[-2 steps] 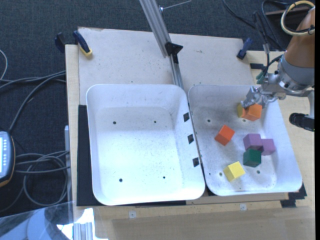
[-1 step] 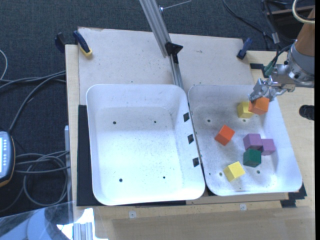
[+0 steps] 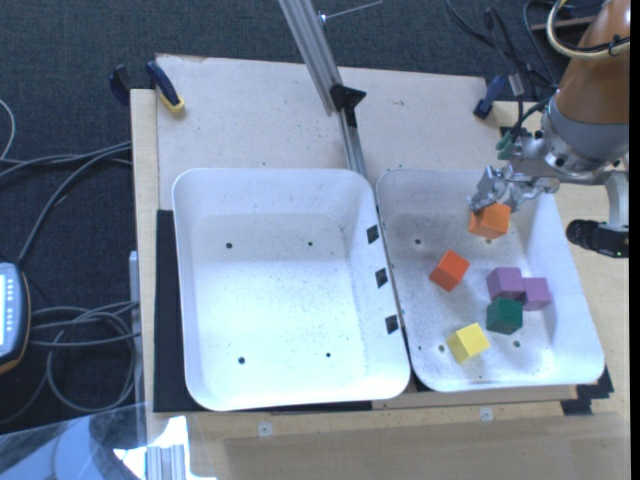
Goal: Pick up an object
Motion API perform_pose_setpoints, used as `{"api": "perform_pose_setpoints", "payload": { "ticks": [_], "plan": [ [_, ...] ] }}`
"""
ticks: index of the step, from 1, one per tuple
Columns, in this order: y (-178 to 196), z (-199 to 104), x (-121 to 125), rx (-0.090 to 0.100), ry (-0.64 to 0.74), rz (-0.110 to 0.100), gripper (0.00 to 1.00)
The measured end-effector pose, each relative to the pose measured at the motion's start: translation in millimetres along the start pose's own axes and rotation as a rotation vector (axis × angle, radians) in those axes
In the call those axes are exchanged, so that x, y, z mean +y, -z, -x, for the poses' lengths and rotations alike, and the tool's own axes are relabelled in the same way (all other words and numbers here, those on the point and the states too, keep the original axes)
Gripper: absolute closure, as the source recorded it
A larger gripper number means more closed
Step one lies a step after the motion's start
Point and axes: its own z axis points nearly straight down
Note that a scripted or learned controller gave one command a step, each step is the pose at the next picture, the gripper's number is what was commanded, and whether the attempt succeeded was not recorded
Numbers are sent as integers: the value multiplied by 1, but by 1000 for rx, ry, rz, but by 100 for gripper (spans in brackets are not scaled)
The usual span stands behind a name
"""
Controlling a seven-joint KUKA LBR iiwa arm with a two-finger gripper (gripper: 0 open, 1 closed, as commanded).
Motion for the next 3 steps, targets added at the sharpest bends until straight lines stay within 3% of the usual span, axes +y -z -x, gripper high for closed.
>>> {"api": "perform_pose_setpoints", "payload": {
  "ticks": [3],
  "plan": [
    [8,-149,-38,1,1,0,100]
  ]
}}
